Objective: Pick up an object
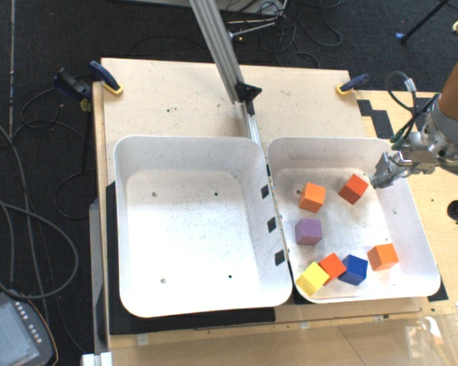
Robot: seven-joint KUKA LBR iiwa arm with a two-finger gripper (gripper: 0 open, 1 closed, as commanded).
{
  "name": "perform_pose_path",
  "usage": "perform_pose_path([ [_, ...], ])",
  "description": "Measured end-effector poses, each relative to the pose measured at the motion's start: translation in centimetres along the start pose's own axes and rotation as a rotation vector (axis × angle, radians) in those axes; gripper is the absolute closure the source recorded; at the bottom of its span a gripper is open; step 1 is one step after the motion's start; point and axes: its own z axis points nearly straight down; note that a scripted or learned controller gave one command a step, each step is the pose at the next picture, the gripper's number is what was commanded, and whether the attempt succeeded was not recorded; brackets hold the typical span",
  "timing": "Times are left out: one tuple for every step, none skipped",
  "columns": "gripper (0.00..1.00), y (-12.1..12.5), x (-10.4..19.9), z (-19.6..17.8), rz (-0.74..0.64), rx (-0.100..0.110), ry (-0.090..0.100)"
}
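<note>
Blocks, seven, in right bin (424,235): orange block (353,187) nearest end effector (381,176), which hovers just beside it at the bin's right rim. End effector opening: cannot tell.

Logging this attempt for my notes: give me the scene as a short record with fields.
arm: grey KUKA arm entering from the right
gripper: above right bin's upper right, beside an orange cube
right white bin: four orange cubes, one purple cube, one yellow cube, one blue cube
held: nothing visibly
</note>
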Motion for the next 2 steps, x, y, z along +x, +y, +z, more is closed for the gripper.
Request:
perform_pose_path([
  [1.0,0.3,4.8,1.4,-0.004,0.007,0.003],
  [1.0,1.8,9.1,2.9,-0.004,0.008,0.004],
])
